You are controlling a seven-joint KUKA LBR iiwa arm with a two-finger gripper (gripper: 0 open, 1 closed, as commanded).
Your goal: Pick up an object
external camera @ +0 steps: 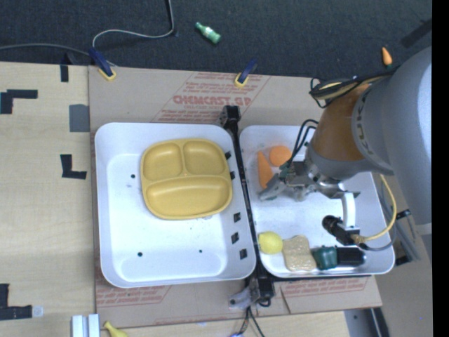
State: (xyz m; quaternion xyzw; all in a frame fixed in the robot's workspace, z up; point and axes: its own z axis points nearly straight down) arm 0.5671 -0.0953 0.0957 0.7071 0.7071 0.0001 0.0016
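Carrot [264, 168] lies just beside tool [275, 190].

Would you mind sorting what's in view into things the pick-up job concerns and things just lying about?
Job:
gripper
orange carrot-like piece
yellow lemon-like ball
beige textured block
green block
yellow divided plate

Lying about:
small green object beyond the bench
yellow clamps
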